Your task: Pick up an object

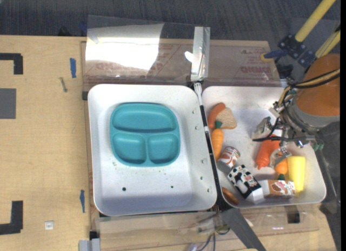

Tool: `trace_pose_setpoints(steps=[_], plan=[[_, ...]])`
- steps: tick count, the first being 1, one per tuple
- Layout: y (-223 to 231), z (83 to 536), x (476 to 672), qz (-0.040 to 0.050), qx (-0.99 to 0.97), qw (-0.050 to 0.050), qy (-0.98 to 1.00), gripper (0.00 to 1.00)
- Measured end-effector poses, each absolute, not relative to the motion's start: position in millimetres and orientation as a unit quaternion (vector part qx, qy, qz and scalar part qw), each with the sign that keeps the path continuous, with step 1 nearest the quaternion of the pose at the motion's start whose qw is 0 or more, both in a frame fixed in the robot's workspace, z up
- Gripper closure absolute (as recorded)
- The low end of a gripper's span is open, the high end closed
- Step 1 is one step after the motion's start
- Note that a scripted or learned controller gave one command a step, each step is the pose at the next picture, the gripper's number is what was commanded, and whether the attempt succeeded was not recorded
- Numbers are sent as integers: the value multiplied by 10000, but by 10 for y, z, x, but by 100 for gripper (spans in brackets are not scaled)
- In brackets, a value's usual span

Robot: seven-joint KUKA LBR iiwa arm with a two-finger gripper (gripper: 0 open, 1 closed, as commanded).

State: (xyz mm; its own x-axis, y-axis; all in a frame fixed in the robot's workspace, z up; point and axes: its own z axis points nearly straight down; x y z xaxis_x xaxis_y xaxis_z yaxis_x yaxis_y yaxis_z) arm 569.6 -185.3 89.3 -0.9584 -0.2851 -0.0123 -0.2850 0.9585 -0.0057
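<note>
Gripper [270, 131] low in right bin [243, 97]; jaw state cannot be told. Orange bottle [265, 153] just below jaws, yellow block [297, 172] beyond. Carrot [217, 140] well left.

- On the desk [38, 136], the left bin [102, 190] holds a divided tray [145, 133].
- The right bin [243, 101] holds toys, with the gripper [270, 131] above them.

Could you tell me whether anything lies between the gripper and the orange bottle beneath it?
Nothing visible does: the gripper hangs just above the orange bottle in the right bin, the yellow block lying beside.
</note>
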Motion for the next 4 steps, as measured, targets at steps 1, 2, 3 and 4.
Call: trace_pose_setpoints(steps=[1, 2, 3, 4], plan=[[-1316, 892, 5373, -4, -1678, 57, 9858, 0], [-1309, 1025, 5418, -22, -1681, 129, 9857, 100], [-810, 2032, 6125, -5, -1165, 93, 9931, 100], [-1282, 2594, 6689, -19, -1385, 72, 9903, 100]])
